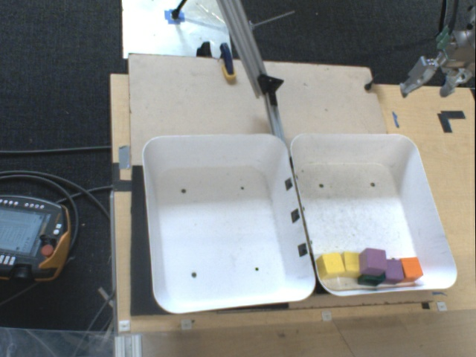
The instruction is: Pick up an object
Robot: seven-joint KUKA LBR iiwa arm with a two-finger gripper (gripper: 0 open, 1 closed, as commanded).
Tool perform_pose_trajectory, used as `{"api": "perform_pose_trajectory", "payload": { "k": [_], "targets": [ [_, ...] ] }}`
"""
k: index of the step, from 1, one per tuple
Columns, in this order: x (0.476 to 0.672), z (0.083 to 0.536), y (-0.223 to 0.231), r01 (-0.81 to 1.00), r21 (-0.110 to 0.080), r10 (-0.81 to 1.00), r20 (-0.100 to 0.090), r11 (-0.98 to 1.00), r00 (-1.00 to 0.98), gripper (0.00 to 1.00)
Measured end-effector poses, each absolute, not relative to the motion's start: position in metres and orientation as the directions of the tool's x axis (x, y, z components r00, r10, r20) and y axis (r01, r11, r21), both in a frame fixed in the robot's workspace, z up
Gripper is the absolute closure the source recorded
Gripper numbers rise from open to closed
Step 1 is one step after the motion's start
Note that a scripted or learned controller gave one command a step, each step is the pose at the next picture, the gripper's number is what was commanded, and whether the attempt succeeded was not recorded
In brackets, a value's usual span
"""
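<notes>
The desk (335,103) carries two white bins on dark floor; the hand (435,76) hangs beyond the right bin (416,177), fingers spread, holding nothing; the blocks (370,265) lie in its near corner.

Two white bins sit side by side on the bench. The left bin (223,222) offers an open floor from wall to wall. In the right bin (357,199), the far and middle floor lies open, while a tight row of blocks crowds the near wall: two yellow blocks (338,263), a purple block (374,259), a dark green block (370,279) and an orange block (411,268), touching one another. A slanted metal pole (245,43) crosses above the bench behind the bins' shared wall.
</notes>
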State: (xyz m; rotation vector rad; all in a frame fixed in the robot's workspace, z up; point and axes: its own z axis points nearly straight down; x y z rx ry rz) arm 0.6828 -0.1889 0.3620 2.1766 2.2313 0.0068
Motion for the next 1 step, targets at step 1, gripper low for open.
{"api": "perform_pose_trajectory", "payload": {
  "k": [1],
  "targets": [
    [0.6837,0.3748,-0.1887,0.999,0.026,0.999,-0.017,0.029,-0.028,1.00]
  ]
}}
